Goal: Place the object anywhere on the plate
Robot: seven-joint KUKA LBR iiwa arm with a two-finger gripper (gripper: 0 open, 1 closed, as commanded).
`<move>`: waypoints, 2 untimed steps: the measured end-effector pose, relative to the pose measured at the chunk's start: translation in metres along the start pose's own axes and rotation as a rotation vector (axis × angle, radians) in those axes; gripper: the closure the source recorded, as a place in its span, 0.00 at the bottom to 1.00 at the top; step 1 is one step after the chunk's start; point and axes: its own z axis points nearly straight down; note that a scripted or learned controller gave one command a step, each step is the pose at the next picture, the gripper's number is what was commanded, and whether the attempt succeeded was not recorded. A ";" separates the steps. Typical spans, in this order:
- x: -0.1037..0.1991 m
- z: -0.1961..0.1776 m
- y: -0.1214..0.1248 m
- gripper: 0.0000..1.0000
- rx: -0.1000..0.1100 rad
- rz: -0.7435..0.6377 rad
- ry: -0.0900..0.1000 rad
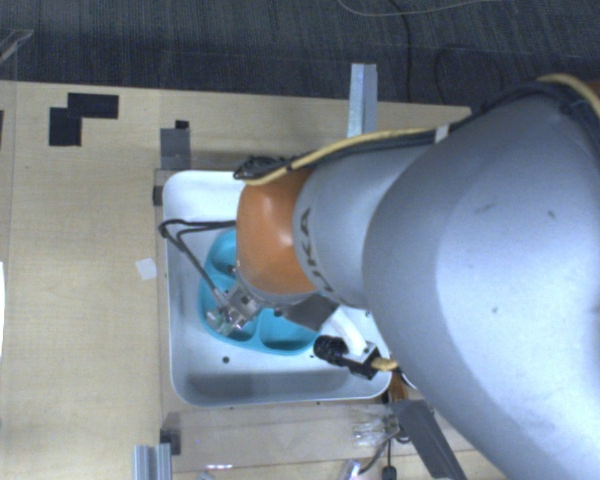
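Arm: the big grey arm (480, 268) is closest to the camera. It covers most of the right side of the frame, from the top right to the bottom right.
Orange band: the orange band (270, 238) sits at the middle of the frame, where the arm gets thinner.
Claw: the claw (228, 315) hangs just below and left of the orange band, right over the plate. It looks like a small shiny metal lump.
Claw state: I cannot tell if it is spread apart or pressed together. I cannot tell if it holds anything, or if it touches the plate.
Plate: the blue plate (280, 330) lies in the white bin, in the lower middle of the frame. The arm and claw hide a lot of it.
Object: hard to make out. The arm covers the spot where the claw meets the plate.
Bin: the white bin (195, 368) shows its left wall and its bottom wall. Its right side goes under the arm.
Desk: the pale wooden desk (70, 298) fills the left side.
Black shapes: flat black marks (80, 116) are on the desk at the upper left.
Floor: the dark floor (180, 8) runs along the top, with a thin cable (450, 3) lying on it.
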 end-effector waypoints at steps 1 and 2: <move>-0.082 -0.002 0.006 0.00 0.021 0.001 0.035; -0.036 -0.023 -0.039 0.00 0.043 0.399 0.019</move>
